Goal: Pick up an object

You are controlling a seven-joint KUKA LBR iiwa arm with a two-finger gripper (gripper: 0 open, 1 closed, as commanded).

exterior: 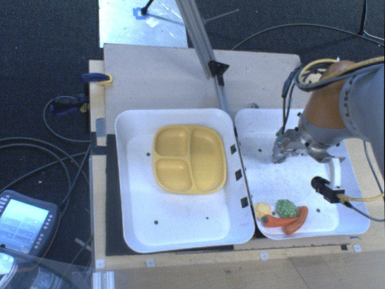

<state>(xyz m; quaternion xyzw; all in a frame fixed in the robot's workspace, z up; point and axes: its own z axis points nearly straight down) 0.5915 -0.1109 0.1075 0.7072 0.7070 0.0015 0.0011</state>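
Item: small toy foods, a green broccoli-like piece (286, 208), an orange carrot (274, 220), a red sausage (296, 220) and a yellow piece (262, 209), lay clustered at the near edge of the right bin (355, 224). They were judged light, rigid, smooth plastic, best pinched across the sausage's narrow middle. The gripper (280, 152) stood farther back in that bin, well apart from them; how it was set could not be told.
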